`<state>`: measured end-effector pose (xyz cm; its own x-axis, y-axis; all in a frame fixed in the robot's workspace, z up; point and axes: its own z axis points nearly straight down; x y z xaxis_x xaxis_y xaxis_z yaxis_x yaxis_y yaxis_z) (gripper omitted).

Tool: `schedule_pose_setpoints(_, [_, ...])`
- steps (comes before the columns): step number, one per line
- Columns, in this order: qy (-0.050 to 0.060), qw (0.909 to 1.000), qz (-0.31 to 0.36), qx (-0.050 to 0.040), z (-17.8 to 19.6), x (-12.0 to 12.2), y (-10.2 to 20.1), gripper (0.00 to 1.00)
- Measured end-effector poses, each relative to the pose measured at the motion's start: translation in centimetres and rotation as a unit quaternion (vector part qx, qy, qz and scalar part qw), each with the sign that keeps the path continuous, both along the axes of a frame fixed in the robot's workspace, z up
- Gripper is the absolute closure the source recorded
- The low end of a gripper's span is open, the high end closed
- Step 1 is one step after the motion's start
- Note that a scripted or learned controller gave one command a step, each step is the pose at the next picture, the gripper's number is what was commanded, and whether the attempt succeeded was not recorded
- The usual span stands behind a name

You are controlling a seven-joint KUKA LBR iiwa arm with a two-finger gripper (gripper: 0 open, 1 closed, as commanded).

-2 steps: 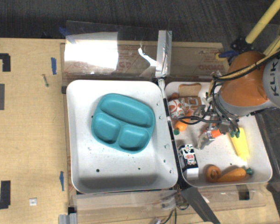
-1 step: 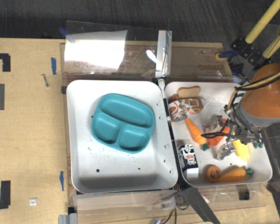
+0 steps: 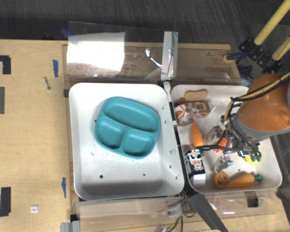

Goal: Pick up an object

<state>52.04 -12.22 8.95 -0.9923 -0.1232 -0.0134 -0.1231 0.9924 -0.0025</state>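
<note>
Teal plastic fills much of the left bin [image 3: 82, 178]: a divided plate [image 3: 127, 126] lies there upside down, its long axis running from upper left to lower right. White and shallow, the right bin [image 3: 275, 178] holds the clutter. An orange carrot [image 3: 197, 134] lies near the bin's left wall, long axis nearly vertical, narrow tip toward the top. A second carrot [image 3: 236, 180] lies along the bottom edge, long axis nearly horizontal, its green end to the right. A red and white can [image 3: 191, 112] lies on its side near the top, a bread-like piece [image 3: 195, 95] just above it, and a small black and white bottle [image 3: 196, 166] stands by the left wall. The gripper [image 3: 228, 149] hangs low over the bin's middle, under the orange band [image 3: 267, 108]; whether it is apart or together cannot be told.
</note>
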Motion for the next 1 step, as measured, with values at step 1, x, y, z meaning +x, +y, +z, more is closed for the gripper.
schedule_pose_setpoints(1, [-0.001,0.9987,-0.051,-0.0008,0.04,-0.67,1.1,0.0])
